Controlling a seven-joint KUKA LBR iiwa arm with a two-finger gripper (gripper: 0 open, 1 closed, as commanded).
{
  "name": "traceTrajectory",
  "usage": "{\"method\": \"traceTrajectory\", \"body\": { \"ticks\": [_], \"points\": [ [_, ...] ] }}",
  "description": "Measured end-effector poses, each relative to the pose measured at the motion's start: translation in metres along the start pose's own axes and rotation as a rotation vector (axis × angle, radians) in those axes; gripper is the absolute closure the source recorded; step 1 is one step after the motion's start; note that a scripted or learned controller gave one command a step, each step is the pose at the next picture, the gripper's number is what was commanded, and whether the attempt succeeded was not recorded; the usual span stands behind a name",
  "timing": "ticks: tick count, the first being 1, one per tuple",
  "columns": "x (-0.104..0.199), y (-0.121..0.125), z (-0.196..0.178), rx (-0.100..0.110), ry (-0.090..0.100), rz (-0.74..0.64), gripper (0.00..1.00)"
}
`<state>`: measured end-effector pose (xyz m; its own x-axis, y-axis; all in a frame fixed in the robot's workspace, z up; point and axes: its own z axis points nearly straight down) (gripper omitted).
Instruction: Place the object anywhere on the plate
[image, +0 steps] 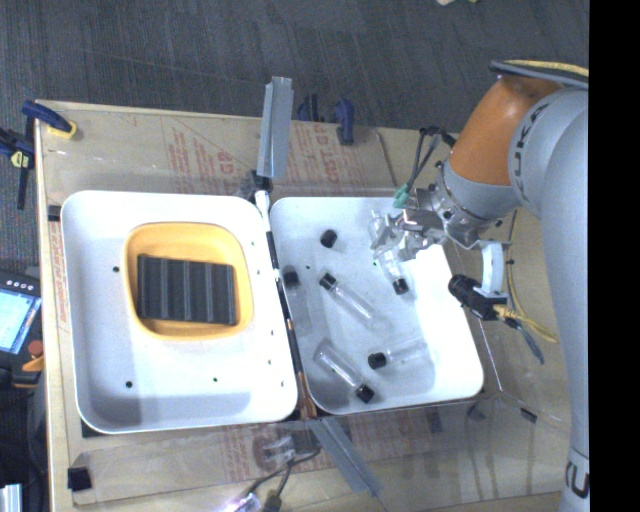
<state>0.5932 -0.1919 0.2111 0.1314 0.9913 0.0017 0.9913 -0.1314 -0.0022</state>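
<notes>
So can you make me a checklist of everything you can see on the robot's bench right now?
Surface: wooden bench bearing two white bins, left bin and right bin, side by side.
Job's things: yellow plate with a dark ridged centre in the left bin; clear vials with black caps lie scattered in the right bin, such as one near the middle and one near the front.
Clutter: loose black caps in the right bin.
End effector: end effector over the right bin's far side; grip state unclear.
Cables: wires by the wrist; yellow cable at right.
Surroundings: blue clamps on the bench edge; dark carpet.
</notes>
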Motion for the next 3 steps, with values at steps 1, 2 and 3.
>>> {"method": "traceTrajectory", "body": {
  "ticks": [1, 2, 3],
  "points": [
    [0.057, 0.017, -0.013, 0.000, -0.002, -0.108, 1.00],
    [0.140, 0.043, -0.027, -0.002, -0.002, -0.271, 1.00],
    [0.187, 0.012, 0.020, 0.003, -0.002, -0.586, 1.00]
  ]
}}
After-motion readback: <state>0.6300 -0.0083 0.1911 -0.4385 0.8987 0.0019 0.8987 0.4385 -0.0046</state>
